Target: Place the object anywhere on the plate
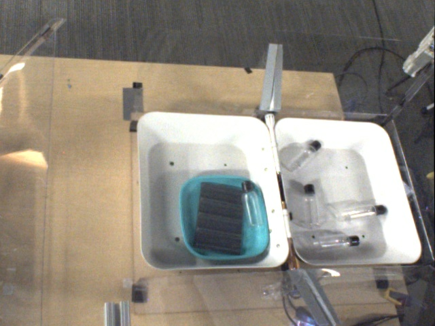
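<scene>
A clear vial [251, 204] lies on the teal plate [192, 240], beside a dark ridged block [219, 217]; four more vials [333, 239] sit in the right bin [401, 182].

A teal plate [192, 240] sits in the left bin [156, 155], holding a dark ribbed block [219, 217] and a clear bottle [252, 206] beside it. Four clear bottles [333, 239] lie scattered in the right bin [401, 243].
</scene>
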You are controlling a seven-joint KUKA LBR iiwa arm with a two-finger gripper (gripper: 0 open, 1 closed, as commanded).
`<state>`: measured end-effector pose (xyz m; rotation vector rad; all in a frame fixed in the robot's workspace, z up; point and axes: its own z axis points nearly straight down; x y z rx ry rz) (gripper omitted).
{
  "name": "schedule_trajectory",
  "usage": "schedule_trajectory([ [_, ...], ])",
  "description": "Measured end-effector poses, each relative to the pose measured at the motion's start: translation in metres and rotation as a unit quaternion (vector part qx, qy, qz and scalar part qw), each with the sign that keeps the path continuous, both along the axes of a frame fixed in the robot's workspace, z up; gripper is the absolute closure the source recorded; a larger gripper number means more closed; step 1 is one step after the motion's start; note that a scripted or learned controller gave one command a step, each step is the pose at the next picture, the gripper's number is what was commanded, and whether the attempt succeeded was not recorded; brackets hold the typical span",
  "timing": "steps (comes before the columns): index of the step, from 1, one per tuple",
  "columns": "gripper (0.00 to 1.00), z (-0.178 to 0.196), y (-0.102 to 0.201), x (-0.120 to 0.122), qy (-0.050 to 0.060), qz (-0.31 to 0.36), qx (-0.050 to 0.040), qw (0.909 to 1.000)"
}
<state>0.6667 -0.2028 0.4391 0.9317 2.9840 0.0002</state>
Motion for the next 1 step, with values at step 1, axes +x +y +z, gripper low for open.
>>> schedule_trajectory([
  [1, 1.00, -0.0007, -0.0006, -0.0032, 0.001, -0.010, 0.0014, 0.9999],
])
